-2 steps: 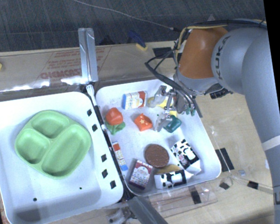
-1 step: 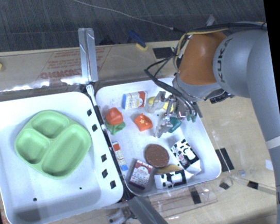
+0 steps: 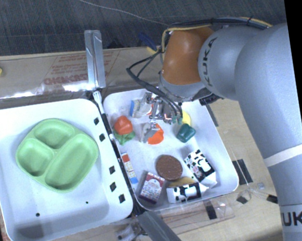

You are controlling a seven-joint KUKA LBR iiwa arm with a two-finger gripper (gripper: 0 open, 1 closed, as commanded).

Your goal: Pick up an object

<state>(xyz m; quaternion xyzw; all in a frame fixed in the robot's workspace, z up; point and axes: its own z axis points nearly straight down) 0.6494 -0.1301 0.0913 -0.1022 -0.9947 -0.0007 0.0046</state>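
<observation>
My gripper [image 3: 153, 118] hangs low in the upper middle of the right bin [image 3: 217, 141], its metal fingers pointing down among small toys. An orange-red piece [image 3: 154, 137] lies right under the fingertips. A red tomato-like toy with green leaves [image 3: 122, 126] lies to the left. To the right are a teal cup [image 3: 186, 133] and a yellow piece [image 3: 186, 118]. The arm covers the bin's upper right part. I cannot make out whether anything sits between the fingers.
The left bin [image 3: 20, 221] holds a green divided plate [image 3: 57, 153]. In the right bin's lower half lie a brown round cookie [image 3: 169, 166], two black-and-white cartons [image 3: 199, 167], a small dark red packet [image 3: 151, 188] and a blue-white packet [image 3: 136, 107].
</observation>
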